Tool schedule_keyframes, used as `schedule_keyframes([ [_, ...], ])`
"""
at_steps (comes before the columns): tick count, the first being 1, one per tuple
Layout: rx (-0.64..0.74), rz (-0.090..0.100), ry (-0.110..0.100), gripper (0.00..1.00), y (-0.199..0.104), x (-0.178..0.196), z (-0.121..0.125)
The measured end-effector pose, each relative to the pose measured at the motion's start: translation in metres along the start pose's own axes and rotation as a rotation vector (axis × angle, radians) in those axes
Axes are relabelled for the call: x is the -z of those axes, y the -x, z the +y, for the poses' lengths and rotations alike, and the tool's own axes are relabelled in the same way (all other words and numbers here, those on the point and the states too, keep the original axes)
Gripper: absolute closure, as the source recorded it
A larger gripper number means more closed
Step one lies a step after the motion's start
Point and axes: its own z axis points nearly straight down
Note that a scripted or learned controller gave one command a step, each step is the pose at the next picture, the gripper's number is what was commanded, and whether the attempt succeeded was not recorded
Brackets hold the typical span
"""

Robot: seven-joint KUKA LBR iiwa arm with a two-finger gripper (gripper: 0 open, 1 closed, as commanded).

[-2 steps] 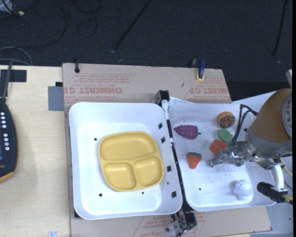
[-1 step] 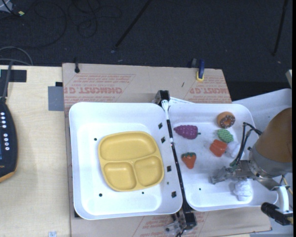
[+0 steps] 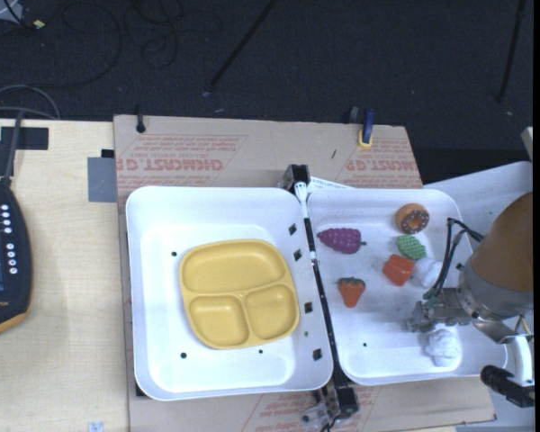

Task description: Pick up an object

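The right bin (image 3: 378, 367) holds several small toys: a purple grape bunch (image 3: 340, 239), a brown doughnut (image 3: 412, 218), a green piece (image 3: 411, 247), a red pepper (image 3: 397, 269) and a strawberry (image 3: 351, 290). A white crumpled object (image 3: 444, 346) lies near the bin's right front corner. My gripper (image 3: 435, 317) hangs low in the right bin, just above and behind the white object and right of the red pepper. The arm's grey and orange body covers the bin's right edge.
The left bin (image 3: 153, 349) carries a yellow divided plate (image 3: 238, 292). A black divider with clips (image 3: 311, 282) runs between the bins. A handheld control pendant (image 3: 2, 259) lies on the wooden bench at far left. Cardboard (image 3: 252, 151) sits under the bins.
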Motion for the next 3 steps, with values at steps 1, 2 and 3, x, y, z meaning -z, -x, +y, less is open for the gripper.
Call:
schedule_keyframes([
  [1,0.009,0.0,0.004,1.0,-0.034,-0.01,0.081],
  [2,0.008,0.0,0.015,1.0,-0.092,0.172,0.049],
  [3,0.01,0.003,0.002,1.0,-0.173,0.215,-0.001],
])
